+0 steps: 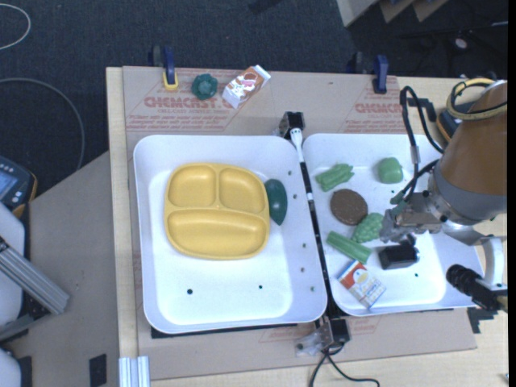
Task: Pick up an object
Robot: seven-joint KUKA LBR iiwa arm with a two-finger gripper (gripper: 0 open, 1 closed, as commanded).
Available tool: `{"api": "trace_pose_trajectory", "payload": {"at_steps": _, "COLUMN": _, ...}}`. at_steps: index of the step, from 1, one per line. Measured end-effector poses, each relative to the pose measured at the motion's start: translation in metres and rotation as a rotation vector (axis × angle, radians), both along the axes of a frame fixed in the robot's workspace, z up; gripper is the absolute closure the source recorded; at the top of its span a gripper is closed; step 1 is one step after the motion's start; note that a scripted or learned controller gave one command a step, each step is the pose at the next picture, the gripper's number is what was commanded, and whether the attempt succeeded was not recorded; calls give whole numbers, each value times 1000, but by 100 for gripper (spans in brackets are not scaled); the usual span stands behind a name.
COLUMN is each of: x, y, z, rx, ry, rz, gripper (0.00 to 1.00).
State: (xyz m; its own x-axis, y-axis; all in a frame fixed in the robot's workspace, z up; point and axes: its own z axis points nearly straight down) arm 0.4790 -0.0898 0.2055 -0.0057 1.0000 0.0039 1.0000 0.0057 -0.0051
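My gripper hangs low over the right bin, just right of a knobbly green piece and right above a small black object. Whether it touches either one I cannot make out. Around it lie a brown round disc, a green pod-like toy, a light green block, a flat green bar and a small red-and-white carton. The grey arm with its orange band comes in from the right.
The left bin holds a yellow divided plate with a dark green oval toy at its right rim. On the board behind the bins sit a teal round object and a small snack box.
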Motion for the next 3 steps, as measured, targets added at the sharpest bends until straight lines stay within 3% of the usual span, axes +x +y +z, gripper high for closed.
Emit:
{"api": "trace_pose_trajectory", "payload": {"at_steps": 1, "x": 1, "y": 68, "z": 23, "rx": -3, "ry": -9, "rz": 1, "gripper": 100}}
{"api": "trace_pose_trajectory", "payload": {"at_steps": 2, "x": 7, "y": 167, "z": 16, "rx": -2, "ry": -6, "rz": 5, "gripper": 100}}
{"api": "trace_pose_trajectory", "payload": {"at_steps": 3, "x": 89, "y": 148, "z": -23, "rx": -6, "ry": -9, "rz": -5, "gripper": 100}}
